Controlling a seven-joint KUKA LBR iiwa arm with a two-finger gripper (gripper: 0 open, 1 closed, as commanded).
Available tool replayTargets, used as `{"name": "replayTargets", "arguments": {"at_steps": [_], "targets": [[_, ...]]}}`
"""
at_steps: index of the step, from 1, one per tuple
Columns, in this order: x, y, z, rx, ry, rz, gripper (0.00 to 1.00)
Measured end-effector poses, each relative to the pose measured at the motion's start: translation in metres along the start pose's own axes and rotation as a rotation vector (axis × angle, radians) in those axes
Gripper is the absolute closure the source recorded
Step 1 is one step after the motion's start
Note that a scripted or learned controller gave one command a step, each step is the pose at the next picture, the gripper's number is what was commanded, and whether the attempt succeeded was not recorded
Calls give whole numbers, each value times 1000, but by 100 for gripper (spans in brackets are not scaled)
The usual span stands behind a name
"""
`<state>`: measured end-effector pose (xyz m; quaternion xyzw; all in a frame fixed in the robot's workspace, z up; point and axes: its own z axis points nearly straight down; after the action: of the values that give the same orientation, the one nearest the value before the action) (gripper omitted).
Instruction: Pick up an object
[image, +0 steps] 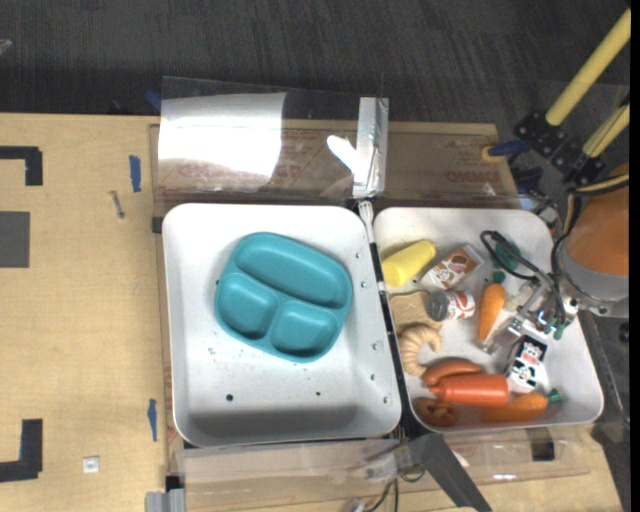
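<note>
Even bright light, slightly soft focus (glare on plastic sheet (225, 135))

Toy foods heaped in right bin (585, 400): yellow block (408, 261), carrot (490, 310), croissant (420, 343), red sausage (478, 389)

I see the divided plate (283, 293) in the left bin (190, 400); the carrot (489, 309), croissant (417, 342) and hot dog (470, 383) lie in the right bin (585, 395).

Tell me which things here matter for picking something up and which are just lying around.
For the job:
end effector
right bin
carrot
sausage
yellow block
croissant

Lying about:
left bin
teal tray
</note>
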<state>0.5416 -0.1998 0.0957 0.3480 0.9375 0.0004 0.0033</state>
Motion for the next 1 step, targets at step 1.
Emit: {"name": "replayTargets", "arguments": {"at_steps": [1], "targets": [[18,-13,7,-1,-3,10,0]]}}
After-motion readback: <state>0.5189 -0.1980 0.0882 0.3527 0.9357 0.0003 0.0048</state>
